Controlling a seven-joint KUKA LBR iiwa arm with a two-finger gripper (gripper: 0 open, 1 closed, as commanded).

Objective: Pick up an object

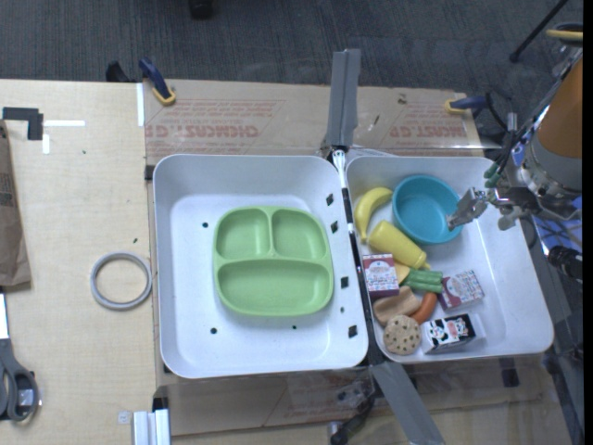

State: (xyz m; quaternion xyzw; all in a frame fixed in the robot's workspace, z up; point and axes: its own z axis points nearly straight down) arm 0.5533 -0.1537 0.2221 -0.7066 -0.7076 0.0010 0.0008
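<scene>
- Dark grey carpet is seen beyond a pale wooden bench (pixel 74 211), on which a sheet of brown cardboard (pixel 278 119) is clamped under two shallow white bins.
- Far to the left of the gripper, a grey ring of tape (pixel 120 279) is laid flat on the bare wood, well apart from the bins.
- Further toward the gripper, the left white plastic bin (pixel 176 248) is occupied by a light green divided plate with three compartments (pixel 273 260), set flat near its middle.
- The right white plastic bin (pixel 519 295) is placed just beside the left one, and the gripper is seen over its upper right part.
- Left of the gripper, a yellow toy banana (pixel 369 208) and a yellow bottle-shaped toy (pixel 398 244) are found near the bin's left wall.
- A round blue bowl (pixel 426 209) is seated just left of the gripper; its right rim appears touched or overlapped by the fingertip end.
- Below and left of the gripper, a cluster is formed by a small red-and-white carton (pixel 379 273), a green toy vegetable (pixel 424 280), an orange carrot-like piece (pixel 425 306), a brown chocolate-chip cookie (pixel 401 335), a pink-and-white packet (pixel 461 288) and a black-and-white carton (pixel 452 333).
- The metal two-finger gripper (pixel 463 211) is held at the bowl's right rim; whether its fingers are apart or together cannot be told, and nothing is seen clamped between them.
</scene>
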